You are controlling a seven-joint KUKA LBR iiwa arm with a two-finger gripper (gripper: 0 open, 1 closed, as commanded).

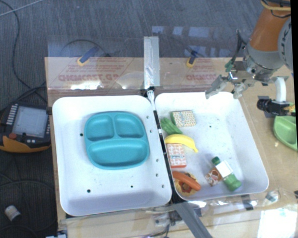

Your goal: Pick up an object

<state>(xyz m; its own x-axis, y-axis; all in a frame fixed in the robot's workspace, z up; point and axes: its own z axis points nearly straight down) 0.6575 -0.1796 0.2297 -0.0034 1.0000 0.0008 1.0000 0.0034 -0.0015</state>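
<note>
Closest to me, along the near edge of the right bin (249, 135), a green bottle (225, 173) is lying on its side with its white cap pointing up and left, and a small brown packet (213, 177) is sitting just beside it. A carrot (186, 181) is resting in the near left corner. Beyond that, a red-and-white carton (176, 155) is leaning against the wall between the bins, with a banana (181, 140) touching its far end and a green vegetable (169, 126) just past that. A patterned box (183, 118) is sitting a bit farther in.

In the left bin (72, 170), a teal divided plate (116, 139) is lying flat (three compartments, as far as I can see).

At the far right corner, the gripper (226, 86) is hovering over the right bin's rim, its fingers spread apart and gripping nothing, well apart from every object.
</note>
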